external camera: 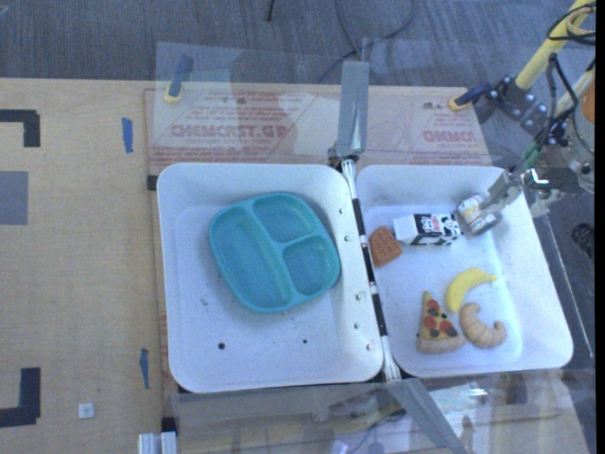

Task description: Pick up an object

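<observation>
The right bin point(529, 253) holds several small toy foods. A black-and-white carton point(427, 228) lies on its side near the middle, with a brown cracker-like piece point(384, 246) to its left. A yellow banana point(465, 286), a pizza slice point(435, 323) and a croissant point(483, 325) lie toward the front. My gripper point(475, 215) reaches in from the right and hangs low just right of the carton, tips close to its end. Nothing shows between the fingers.
The left bin point(189, 348) holds a teal divided plate point(274, 251). A metal divider point(353, 112) runs between the bins at the back. Cables and arm hardware point(548, 121) crowd the upper right. Wooden bench point(66, 282) extends to the left.
</observation>
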`<state>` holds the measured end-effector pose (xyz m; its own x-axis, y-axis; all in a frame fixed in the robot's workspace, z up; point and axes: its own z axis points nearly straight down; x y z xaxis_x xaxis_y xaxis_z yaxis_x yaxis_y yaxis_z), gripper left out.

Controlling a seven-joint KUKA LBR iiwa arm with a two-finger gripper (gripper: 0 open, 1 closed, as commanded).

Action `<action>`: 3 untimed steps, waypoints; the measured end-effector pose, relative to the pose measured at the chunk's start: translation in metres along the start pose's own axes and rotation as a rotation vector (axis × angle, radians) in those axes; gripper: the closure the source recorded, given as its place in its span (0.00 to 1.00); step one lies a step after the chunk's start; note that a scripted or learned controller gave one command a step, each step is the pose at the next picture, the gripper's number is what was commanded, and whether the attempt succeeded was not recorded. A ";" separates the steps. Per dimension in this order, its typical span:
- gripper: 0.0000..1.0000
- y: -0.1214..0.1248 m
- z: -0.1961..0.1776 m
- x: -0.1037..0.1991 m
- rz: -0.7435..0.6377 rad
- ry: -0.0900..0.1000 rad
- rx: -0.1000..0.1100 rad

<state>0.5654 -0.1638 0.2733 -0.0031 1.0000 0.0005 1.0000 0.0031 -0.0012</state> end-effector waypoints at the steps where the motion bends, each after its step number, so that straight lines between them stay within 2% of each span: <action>1: 0.00 0.070 0.078 -0.007 0.005 -0.002 -0.004; 2: 0.00 0.072 0.178 -0.043 0.069 -0.002 -0.004; 3: 1.00 0.072 0.167 -0.043 0.068 -0.003 -0.006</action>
<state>0.6376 -0.2069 0.1058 0.0652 0.9979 -0.0023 0.9979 -0.0652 0.0044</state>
